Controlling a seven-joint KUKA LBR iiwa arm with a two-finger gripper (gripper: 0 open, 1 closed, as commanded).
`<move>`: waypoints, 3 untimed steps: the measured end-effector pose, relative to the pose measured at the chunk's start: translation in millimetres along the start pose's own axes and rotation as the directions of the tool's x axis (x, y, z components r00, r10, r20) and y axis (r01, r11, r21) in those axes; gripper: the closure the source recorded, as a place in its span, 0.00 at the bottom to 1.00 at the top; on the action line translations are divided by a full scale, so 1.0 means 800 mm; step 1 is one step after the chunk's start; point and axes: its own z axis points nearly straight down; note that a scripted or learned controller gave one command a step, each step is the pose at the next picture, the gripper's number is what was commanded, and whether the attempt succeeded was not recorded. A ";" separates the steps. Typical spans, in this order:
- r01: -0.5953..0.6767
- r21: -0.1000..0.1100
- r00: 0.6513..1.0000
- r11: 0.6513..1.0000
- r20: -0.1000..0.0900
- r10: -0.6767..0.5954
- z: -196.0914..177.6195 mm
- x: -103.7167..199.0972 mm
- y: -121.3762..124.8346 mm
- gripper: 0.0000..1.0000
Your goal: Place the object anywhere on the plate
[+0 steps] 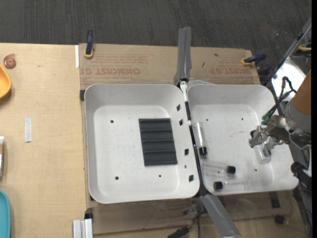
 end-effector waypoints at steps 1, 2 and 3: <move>0.018 0.001 1.000 1.000 0.001 -0.018 0.046 0.077 0.082 1.00; 0.102 0.000 0.995 0.995 0.002 -0.102 -0.043 0.169 0.164 1.00; 0.101 0.002 0.995 0.995 0.002 -0.101 0.010 0.238 0.152 1.00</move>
